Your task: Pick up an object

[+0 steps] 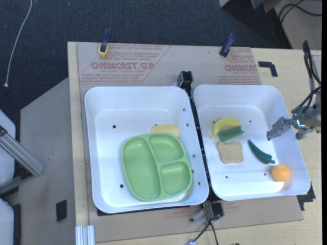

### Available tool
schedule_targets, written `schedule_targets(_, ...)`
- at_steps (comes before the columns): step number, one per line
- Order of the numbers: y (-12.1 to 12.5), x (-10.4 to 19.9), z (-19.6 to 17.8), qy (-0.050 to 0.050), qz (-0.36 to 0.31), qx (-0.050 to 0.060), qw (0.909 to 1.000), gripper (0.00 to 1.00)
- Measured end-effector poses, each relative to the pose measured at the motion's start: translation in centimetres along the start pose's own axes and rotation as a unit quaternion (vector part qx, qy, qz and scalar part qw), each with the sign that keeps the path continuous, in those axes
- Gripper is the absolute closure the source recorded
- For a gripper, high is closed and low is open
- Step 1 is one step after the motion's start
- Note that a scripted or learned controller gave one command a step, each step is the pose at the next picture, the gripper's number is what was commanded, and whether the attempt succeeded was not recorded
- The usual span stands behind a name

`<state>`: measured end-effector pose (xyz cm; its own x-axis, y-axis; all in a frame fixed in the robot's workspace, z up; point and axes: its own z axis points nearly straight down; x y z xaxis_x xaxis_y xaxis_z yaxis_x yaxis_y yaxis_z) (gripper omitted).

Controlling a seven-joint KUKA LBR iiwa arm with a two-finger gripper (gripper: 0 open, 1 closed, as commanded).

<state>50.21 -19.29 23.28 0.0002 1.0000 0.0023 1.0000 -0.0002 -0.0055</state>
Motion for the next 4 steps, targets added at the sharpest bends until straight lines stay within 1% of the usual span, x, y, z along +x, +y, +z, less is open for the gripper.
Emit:
schedule_targets(1, -0.7, 0.1, 4.3, -0.001, 0.000, -0.002, 1.0000, 0.00)
schedule_targets(2, -1.3, 0.5, 8.8, 0.000, 0.000, 0.000, 1.0000, 0.00)
schedule_targets(3, -1.1, 0.4, 7.5, -0.002, 0.000, -0.004, 1.0000, 1.00)
schedule_targets(4, -1.3, -0.2, 3.3, -0.002, 0.000, -0.004, 1.0000, 1.00)
